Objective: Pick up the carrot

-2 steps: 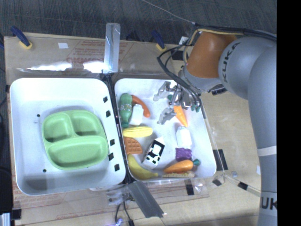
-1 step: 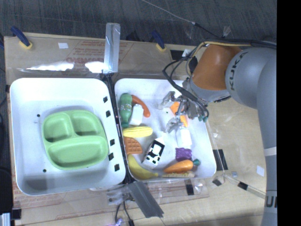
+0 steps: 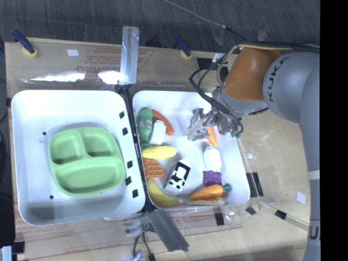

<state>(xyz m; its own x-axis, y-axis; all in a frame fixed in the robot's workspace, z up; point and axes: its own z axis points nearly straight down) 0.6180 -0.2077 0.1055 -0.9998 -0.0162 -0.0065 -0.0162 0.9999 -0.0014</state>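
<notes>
Carrot (image 3: 207,191) lies at the lower right, against our bin (image 3: 235,145) wall. Our gripper (image 3: 200,125) hangs higher up, not over it; open or shut, we cannot tell.

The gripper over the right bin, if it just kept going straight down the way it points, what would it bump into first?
Probably the bare white floor of the right bin. The gripper points down and leftward, with an orange piece and a white bottle just beside it. Depth is hard to judge from this slanted view.
</notes>
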